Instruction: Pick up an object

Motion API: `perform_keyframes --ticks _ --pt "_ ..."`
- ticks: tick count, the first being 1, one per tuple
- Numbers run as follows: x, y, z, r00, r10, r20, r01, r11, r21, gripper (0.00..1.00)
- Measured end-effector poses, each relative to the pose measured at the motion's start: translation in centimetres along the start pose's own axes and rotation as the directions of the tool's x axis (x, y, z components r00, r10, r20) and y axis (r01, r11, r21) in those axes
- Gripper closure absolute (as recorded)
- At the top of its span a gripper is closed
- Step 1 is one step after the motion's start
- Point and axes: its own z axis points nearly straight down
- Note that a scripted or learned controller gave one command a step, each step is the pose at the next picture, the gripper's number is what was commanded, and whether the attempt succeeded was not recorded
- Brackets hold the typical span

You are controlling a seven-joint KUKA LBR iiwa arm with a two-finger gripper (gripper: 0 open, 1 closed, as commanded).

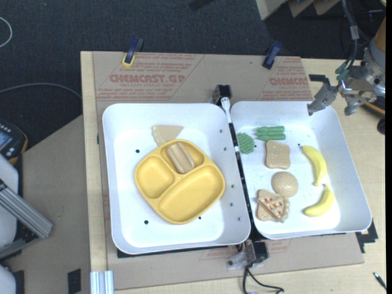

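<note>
Toy food (277,155) lay spread apart across the right bin (355,192), likely so each piece could be gripped singly: green beans near the far edge, a bread slice and a round bun mid-bin, a pizza wedge by the near-left corner, two bananas along the right edge. In the left bin (116,164) a yellow divided plate (179,182) held a hot dog. The gripper (335,98) hung above the right bin's far-right corner, fingers splayed apart, holding nothing, wrist tilted down toward the bin.
</note>
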Motion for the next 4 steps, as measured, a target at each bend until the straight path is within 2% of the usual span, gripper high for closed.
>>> perform_keyframes --ticks 1,2,3,4 --pt "8.2 -6.8 -4.9 1.0 -0.007 -0.003 0.007 1.0 0.0 0.0" --pt "7.8 -6.5 -5.7 1.0 -0.002 0.0 0.002 1.0 -0.002 1.0" --pt "17.9 -7.9 4.1 1.0 -0.01 -0.005 0.01 1.0 0.012 1.0" --pt "24.4 -11.4 -14.4 1.0 -0.01 -0.006 0.01 1.0 -0.02 1.0"
